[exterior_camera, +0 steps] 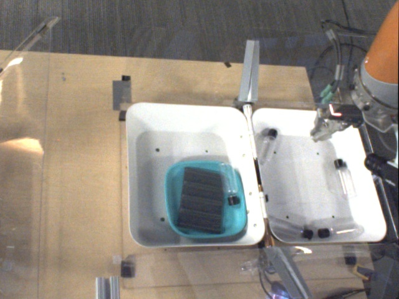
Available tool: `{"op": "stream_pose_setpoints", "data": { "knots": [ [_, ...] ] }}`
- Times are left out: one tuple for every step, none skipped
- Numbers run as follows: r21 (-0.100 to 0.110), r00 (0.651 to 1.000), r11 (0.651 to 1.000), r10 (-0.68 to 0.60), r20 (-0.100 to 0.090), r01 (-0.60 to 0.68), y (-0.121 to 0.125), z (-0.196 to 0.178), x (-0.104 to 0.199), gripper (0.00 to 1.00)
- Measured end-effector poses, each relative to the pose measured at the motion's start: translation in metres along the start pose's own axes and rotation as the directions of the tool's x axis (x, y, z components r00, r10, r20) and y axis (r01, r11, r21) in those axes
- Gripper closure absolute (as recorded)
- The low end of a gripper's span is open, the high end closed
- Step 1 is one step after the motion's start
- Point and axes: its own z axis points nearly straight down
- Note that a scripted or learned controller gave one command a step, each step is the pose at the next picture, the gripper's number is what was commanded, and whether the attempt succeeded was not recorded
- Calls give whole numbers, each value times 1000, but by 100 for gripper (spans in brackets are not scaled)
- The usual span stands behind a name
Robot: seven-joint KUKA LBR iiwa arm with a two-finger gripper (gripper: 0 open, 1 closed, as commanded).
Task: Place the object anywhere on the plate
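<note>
A light wooden tabletop [68, 185] carries two shallow white bins. In the left bin [143, 136], toward its near edge, a teal square plate [176, 185] is seen, and a dark ribbed rectangular block [201, 199] already rests on it, long axis running near to far. Over the right bin's [299, 185] far right corner the claw [327, 128] is held, well right of the plate; whether it is open cannot be told. Small clear tubes there are hard to identify.

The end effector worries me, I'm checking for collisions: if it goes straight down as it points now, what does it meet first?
Most likely the bare floor of the right bin near its upper right corner, under the end effector. Depth is unclear from this slant.
</note>
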Motion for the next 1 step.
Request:
{"op": "stream_pose_setpoints", "data": {
  "knots": [
    [1, 1000, 1000, 0, 0, 0, 0, 0, 0, 0]
  ]
}}
